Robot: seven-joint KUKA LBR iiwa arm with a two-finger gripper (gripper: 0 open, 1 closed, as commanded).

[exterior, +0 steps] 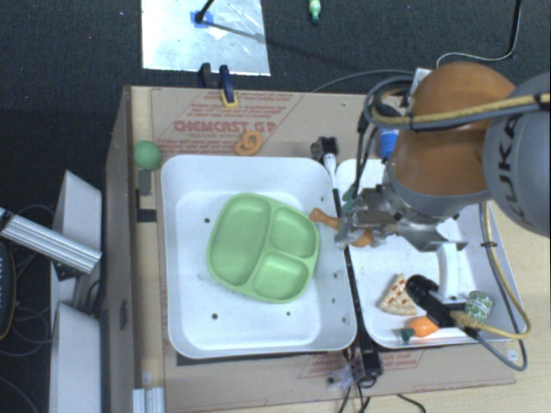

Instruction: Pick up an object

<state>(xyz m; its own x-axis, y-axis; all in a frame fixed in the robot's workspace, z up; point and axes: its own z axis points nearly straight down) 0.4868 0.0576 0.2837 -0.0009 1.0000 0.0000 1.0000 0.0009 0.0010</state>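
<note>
The arm's gripper [351, 227] hovers over the seam between two white bins [185, 317], an orange-tan piece just left of it. A green divided plate [263, 246] lies further left; a pizza slice [398, 297] sits below right.

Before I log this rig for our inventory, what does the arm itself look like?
The arm has a grey shell with part of dark lettering on it and a wide, rounded orange band above the wrist. Dark and yellowish cables loop across the band. Its pincer is a small grey metal assembly.

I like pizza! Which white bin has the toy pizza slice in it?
The right-hand bin, under the arm, holds the pizza slice; the left bin holds a green plate.
</note>
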